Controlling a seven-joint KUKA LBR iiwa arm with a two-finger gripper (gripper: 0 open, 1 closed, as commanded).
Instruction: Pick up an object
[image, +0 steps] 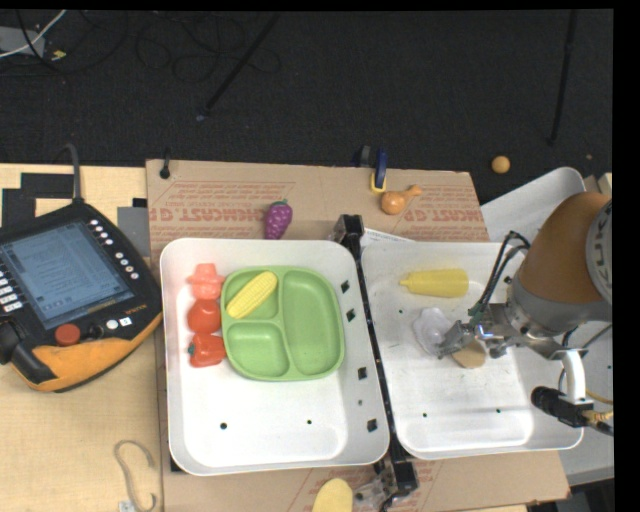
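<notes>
Two things sit under the gripper (466, 345) in the right bin (450, 420), a tan lump (468, 356) and a clear piece (434, 326) at ten o'clock (can't tell if anything's actually held), so I'd commit to one and lift slowly.

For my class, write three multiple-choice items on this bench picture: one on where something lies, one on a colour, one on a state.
1. Where does the yellow corn cob lie?
A. In the green tray's upper left compartment
B. On the bare floor of the right bin
C. On the cardboard behind the bins

2. What colour is the grape bunch on the cardboard?
A. Orange
B. Purple
C. Green

3. How does the green tray stand in the left bin?
A. Flipped upside down
B. Propped on edge against the wall
C. Flat, open side up

Answers: 1 A, the cob rests inside that compartment. 2 B, the bunch is plainly purple. 3 C, its three compartments face the camera.
</notes>
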